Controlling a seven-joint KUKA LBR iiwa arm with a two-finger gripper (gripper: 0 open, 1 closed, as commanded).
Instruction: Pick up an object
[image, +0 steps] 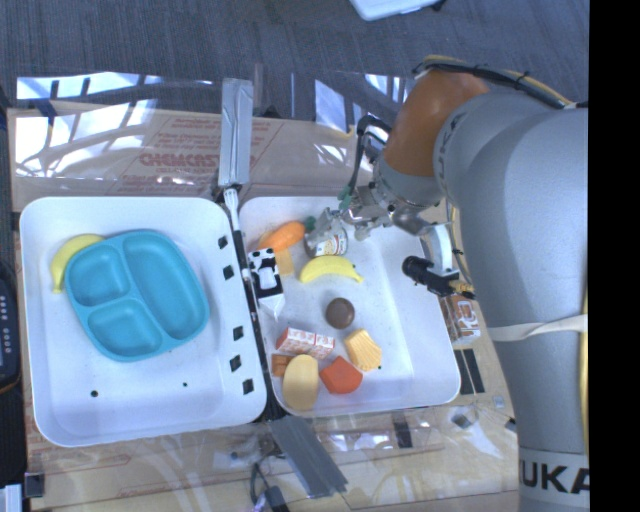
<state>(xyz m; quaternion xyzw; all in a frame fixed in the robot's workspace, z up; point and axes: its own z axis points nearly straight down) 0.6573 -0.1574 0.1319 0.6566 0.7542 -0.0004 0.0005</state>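
The hand hangs low over the far end of the right bin, just beside a small glossy can on its left; whether it is spread or pinching cannot be told. A smooth curved banana lies crosswise just nearer the camera, beside a tapered carrot
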